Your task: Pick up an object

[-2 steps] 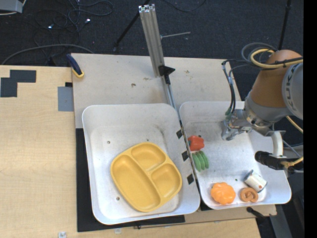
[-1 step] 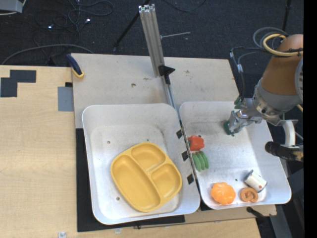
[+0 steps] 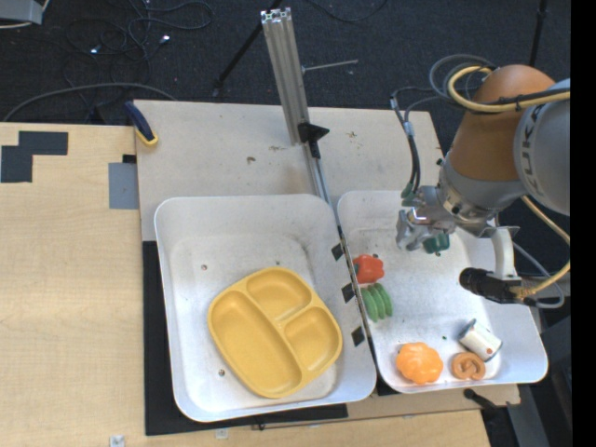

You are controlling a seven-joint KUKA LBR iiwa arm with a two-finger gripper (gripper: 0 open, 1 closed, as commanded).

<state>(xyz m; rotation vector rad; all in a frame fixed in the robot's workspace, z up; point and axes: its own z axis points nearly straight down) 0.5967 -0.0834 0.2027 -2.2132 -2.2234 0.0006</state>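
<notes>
The right bin holds a red toy and a green ridged toy by its left wall. An orange ball-like toy, a brown ring-shaped toy and a small white cylinder with a red end lie near its front edge. My gripper hangs over the back middle of this bin, up and to the right of the red toy. A small teal thing sits right against the gripper's lower side; whether it is held is unclear.
A yellow divided plate lies in the left bin. An upright metal post rises behind the two bins. Bare white floor lies in the middle of the right bin, between the gripper and the front toys.
</notes>
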